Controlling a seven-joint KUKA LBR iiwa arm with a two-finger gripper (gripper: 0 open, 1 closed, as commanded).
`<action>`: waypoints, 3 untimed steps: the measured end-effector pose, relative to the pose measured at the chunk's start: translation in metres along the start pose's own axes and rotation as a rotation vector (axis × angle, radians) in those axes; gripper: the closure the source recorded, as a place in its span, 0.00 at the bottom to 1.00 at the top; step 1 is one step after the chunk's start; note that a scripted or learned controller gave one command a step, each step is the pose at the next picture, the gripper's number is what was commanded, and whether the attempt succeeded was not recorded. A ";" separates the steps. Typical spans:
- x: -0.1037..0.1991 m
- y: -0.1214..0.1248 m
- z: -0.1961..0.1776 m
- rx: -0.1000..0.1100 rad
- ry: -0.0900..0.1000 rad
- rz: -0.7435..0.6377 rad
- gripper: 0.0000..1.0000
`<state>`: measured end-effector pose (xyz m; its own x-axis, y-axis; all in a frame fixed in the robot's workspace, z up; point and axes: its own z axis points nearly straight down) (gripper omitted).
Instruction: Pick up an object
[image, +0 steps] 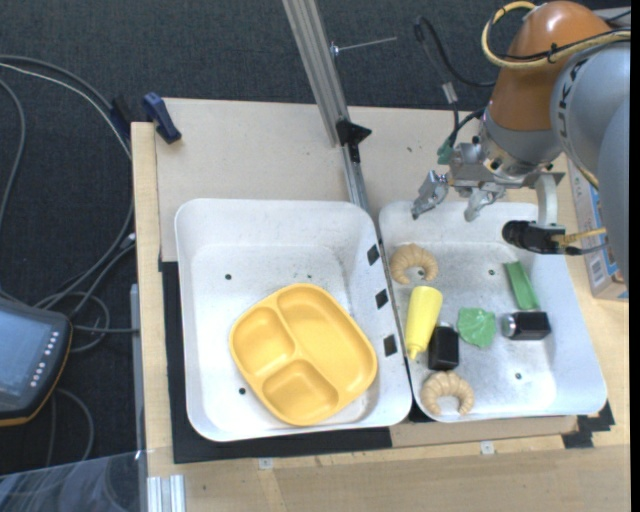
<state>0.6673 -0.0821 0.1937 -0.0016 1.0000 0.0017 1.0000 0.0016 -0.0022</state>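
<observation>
My gripper (453, 199) hangs over the far rim of the right bin (570, 400), fingers open and spread with nothing between them. Below it in that bin lie a tan croissant (413, 264), a yellow bottle (423, 317) with a black block (443, 347) beside it, and a second croissant (448, 392) near the front. Further right sit a crumpled green piece (477, 326), a green stick (520, 284), and a small black and silver cylinder (525, 324).
The left bin (200, 240) holds a yellow divided plate (301, 352). A slanted metal post (325, 75) rises between the bins at the back. A black part of the arm (530, 236) juts over the right bin's far right corner.
</observation>
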 end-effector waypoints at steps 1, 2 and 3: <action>0.000 0.000 0.000 0.000 -0.001 -0.001 0.00; -0.003 -0.007 0.061 0.006 -0.001 0.001 0.00; -0.002 -0.008 0.104 0.004 -0.001 0.001 0.00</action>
<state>0.6595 -0.0840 0.0899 -0.0006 1.0000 0.0008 1.0000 0.0006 -0.0067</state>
